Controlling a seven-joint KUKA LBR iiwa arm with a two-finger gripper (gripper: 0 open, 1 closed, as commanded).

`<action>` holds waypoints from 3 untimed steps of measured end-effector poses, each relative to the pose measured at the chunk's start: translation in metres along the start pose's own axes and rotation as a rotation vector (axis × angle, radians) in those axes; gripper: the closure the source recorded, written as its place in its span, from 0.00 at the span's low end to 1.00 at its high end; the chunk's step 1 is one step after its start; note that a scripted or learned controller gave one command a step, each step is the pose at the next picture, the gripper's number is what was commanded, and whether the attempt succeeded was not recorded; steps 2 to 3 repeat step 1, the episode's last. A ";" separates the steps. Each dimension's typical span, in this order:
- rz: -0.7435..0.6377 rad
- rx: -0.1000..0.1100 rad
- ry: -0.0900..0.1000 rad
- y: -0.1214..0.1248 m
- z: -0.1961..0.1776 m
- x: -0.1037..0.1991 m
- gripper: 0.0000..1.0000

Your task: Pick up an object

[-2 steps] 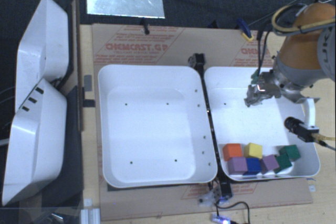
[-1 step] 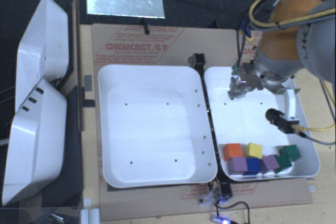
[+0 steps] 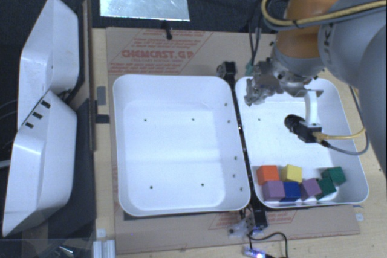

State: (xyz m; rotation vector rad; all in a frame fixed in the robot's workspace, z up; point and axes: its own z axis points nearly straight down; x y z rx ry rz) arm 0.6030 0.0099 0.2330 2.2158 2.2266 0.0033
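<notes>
Your blocks [image 3: 300,183] sit bunched along the near edge of the right bin [image 3: 347,118]: orange, yellow, purple, blue, pink and green, touching one another. The gripper [image 3: 255,92] hangs over the far left corner of that bin, well apart from them; you cannot tell how it is set.
</notes>
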 end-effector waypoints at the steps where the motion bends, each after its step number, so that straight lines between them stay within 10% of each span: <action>1: 0.000 0.000 0.000 0.012 -0.008 0.054 1.00; 3: 0.000 0.000 0.000 0.012 -0.008 0.054 1.00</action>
